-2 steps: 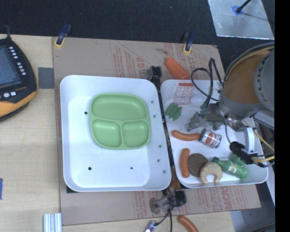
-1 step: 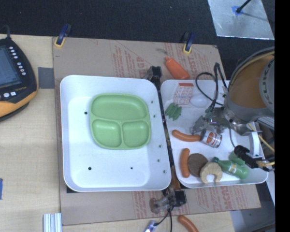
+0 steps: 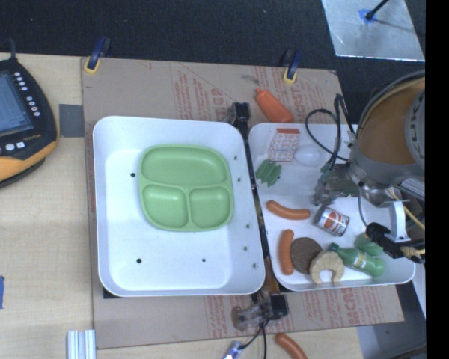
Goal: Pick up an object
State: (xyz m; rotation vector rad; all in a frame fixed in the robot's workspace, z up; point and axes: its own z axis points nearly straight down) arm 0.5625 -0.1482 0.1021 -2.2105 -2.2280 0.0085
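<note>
can (image 3: 331,221): small, red and white, lying on its side mid right bin (image 3: 404,277)
gripper (image 3: 328,188): just above can, grip unclear
left bin (image 3: 112,200): green divided plate (image 3: 185,186)
right bin: sausages, green bottle (image 3: 363,257)

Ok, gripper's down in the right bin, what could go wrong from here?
The gripper sits just above the small can and beside the sausage; it could nudge either instead of grasping. The black cable loops near the wrist and might snag. Toys crowd the right bin, so a grab may catch two.
</note>
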